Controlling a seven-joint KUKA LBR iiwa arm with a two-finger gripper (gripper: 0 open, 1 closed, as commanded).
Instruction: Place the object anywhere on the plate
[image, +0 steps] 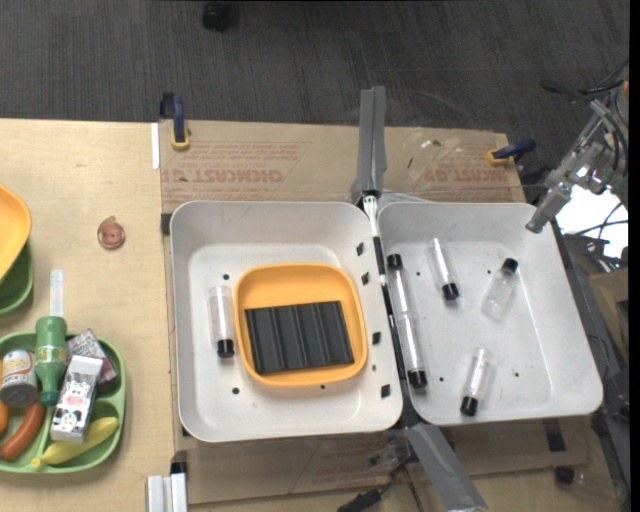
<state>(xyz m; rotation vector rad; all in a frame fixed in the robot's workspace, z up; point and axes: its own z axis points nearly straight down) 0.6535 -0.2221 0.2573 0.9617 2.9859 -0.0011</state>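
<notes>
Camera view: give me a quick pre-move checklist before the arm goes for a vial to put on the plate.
1. Target available: ok. Clear black-capped vials lie in the right bin, for example one near its middle top and one at lower centre.
2. Plate in place: ok. The orange plate sits in the left bin.
3. Landing spot: not ok for the centre, where a dark ribbed block lies; the bare rim stays free.
4. Stray vial lies beside the plate, off it: ok, apart.
5. End effector at the right bin's far right corner, above the rim: ok.
6. End effector empty: cannot tell.
</notes>
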